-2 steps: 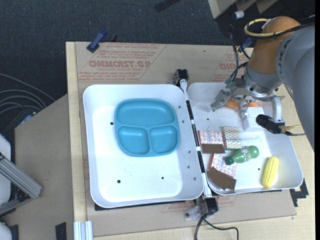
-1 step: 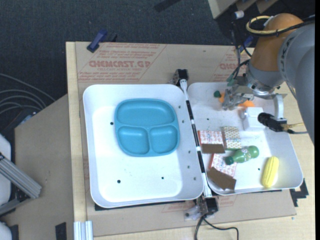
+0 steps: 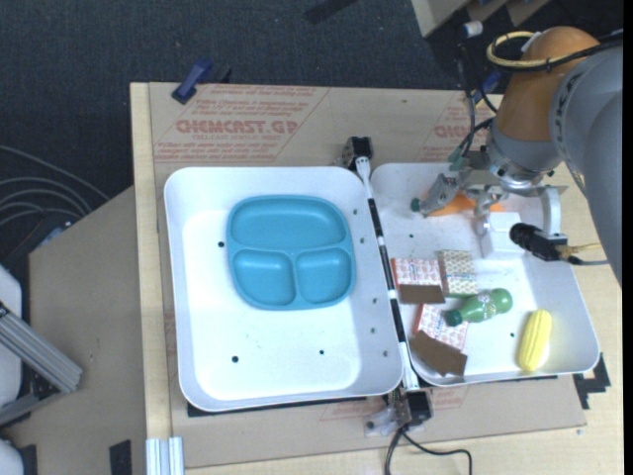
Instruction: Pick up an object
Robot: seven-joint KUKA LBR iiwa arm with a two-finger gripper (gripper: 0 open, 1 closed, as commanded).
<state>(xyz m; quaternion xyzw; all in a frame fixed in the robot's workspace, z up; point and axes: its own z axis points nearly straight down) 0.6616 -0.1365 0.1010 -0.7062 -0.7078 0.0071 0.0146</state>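
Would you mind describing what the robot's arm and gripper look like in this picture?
The arm is a thick, rounded grey body with an orange band above the wrist. A yellowish cable loops near the top of the band. The gripper is a metallic grey assembly with thin fingers, and a black part sticks out beside it.
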